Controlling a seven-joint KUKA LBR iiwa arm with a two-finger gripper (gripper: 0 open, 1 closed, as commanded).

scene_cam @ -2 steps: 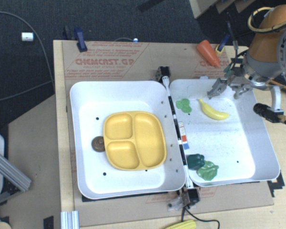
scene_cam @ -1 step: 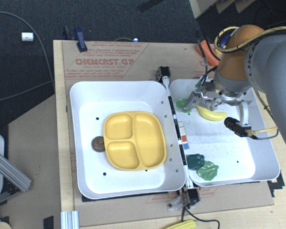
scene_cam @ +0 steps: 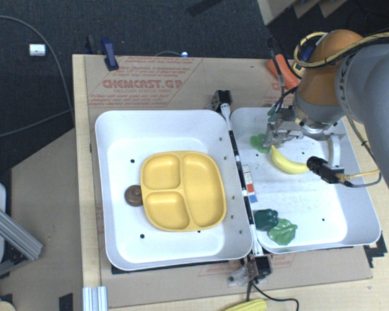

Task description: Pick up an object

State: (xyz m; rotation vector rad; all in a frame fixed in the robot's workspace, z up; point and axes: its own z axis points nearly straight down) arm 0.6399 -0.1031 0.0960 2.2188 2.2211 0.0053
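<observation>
- Two white bins sit side by side on the worktop [scene_cam: 149, 83]: the left bin [scene_cam: 110, 173] in the middle of the frame, the right bin [scene_cam: 350, 206] at centre right.
- One yellow plate [scene_cam: 181, 190] with three compartments lies in the left bin; one small brown round thing [scene_cam: 133, 195] touches its left edge.
- One banana [scene_cam: 288, 162] lies in the upper part of the right bin.
- One small green thing [scene_cam: 258, 141] lies just left of the banana, partly hidden.
- Two green things lie touching at the right bin's lower left: a dark green one [scene_cam: 267, 219] and a light green one [scene_cam: 283, 231].
- One gripper [scene_cam: 277, 135] hangs right above the banana's upper end; I cannot tell how its fingers stand.
</observation>
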